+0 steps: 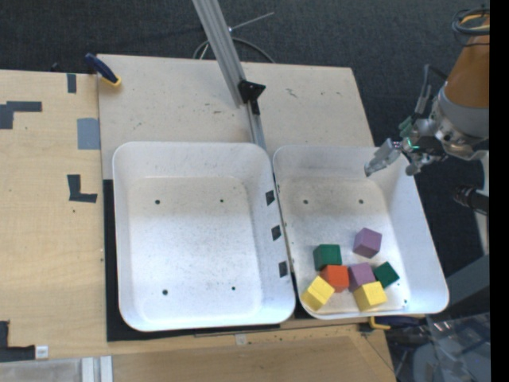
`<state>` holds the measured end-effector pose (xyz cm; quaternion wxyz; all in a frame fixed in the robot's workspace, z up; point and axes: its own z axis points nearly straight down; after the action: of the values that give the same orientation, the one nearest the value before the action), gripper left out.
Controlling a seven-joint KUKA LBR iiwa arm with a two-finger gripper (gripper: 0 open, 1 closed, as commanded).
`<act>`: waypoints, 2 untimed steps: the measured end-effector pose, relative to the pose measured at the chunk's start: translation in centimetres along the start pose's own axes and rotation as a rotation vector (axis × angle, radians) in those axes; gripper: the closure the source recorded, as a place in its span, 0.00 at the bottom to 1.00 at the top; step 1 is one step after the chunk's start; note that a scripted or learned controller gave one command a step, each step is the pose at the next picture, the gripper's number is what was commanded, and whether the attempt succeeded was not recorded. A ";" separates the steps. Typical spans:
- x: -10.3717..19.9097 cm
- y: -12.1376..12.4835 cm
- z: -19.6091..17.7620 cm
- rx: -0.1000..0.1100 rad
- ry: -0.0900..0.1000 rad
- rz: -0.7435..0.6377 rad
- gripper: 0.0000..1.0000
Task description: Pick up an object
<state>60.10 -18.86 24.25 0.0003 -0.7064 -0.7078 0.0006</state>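
Two fingers (380,160) spread, holding nothing

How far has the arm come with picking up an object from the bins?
Done: nothing yet. All seven blocks, among them the orange block and the upper purple block, lie in the near part of the right bin. In hand: the gripper sits at that bin's far right edge, away from the blocks. Left: move over a block, descend, grasp and lift.
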 end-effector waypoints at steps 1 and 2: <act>0.8 -10.7 0.6 0.005 0.002 0.004 0.00; -1.5 -11.0 13.8 0.008 0.003 0.002 0.00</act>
<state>49.05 -20.43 10.45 0.0042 -0.7072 -0.7070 0.0026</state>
